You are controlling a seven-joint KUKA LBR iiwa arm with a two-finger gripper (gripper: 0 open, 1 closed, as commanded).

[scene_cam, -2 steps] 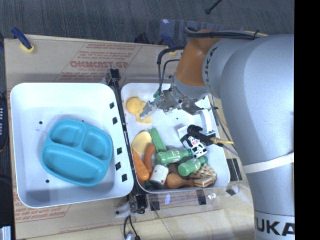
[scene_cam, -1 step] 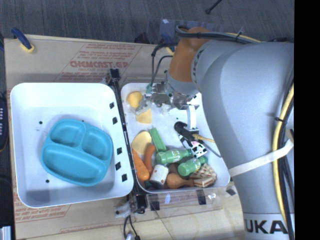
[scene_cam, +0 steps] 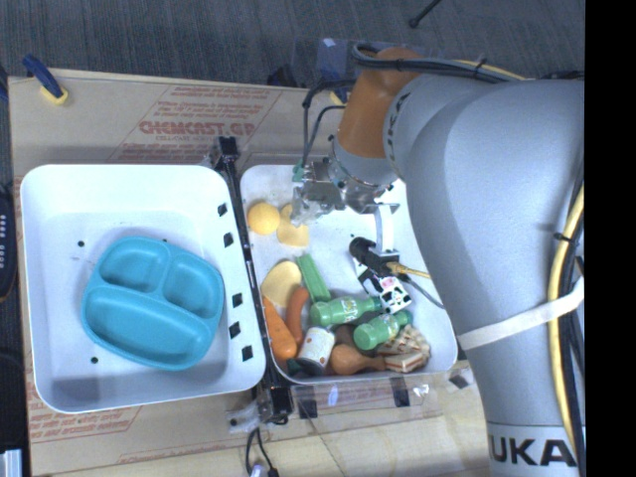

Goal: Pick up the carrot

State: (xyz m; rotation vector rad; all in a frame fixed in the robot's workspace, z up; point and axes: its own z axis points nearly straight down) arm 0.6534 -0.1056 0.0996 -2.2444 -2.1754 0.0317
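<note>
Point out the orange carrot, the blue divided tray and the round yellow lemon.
orange carrot [scene_cam: 279, 330], camera view, middle of its body by the right bin's left wall
blue divided tray [scene_cam: 152, 301], camera view, central ridge between compartments
round yellow lemon [scene_cam: 263, 218], camera view, middle of its rind

The flat brown cardboard sheet [scene_cam: 189, 117] under the bins bears red print, seemingly "CHEMCAST GP", with smaller lines too blurred to read. The grey robot arm's base [scene_cam: 527, 450] shows white letters "UKA".
</note>
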